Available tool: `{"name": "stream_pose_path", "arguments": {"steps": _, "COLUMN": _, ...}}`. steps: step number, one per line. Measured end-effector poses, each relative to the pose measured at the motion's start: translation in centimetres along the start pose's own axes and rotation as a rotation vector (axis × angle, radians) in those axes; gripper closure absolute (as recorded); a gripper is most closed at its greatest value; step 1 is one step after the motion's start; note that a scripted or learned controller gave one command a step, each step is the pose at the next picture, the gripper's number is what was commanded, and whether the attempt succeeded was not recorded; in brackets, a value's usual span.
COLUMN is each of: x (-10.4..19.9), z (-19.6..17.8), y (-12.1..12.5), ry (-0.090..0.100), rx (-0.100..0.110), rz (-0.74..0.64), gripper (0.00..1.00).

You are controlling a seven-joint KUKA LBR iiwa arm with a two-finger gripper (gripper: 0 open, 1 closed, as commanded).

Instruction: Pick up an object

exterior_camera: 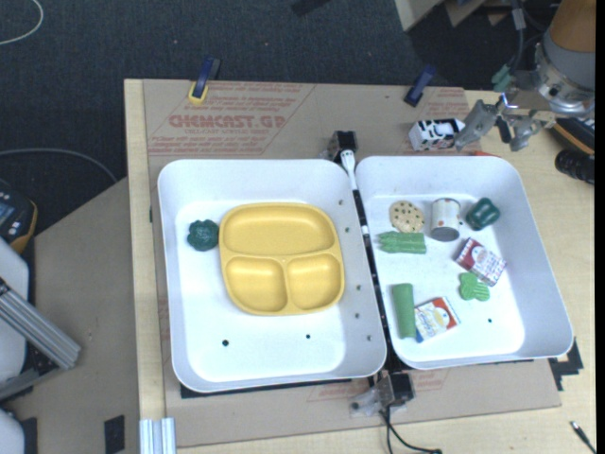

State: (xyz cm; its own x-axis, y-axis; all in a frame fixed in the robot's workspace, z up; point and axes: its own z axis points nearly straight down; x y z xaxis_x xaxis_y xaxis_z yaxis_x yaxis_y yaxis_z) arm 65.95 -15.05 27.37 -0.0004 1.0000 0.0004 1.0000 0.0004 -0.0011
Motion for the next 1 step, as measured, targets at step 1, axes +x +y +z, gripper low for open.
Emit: {"name": "stream_pose_path", "arguments": {"steps": 1, "x": 0.21, "z": 6.33, "y": -0.46, "ry": 0.001, "rx": 0.007, "rz": 0.001, "gripper": 0.00}}
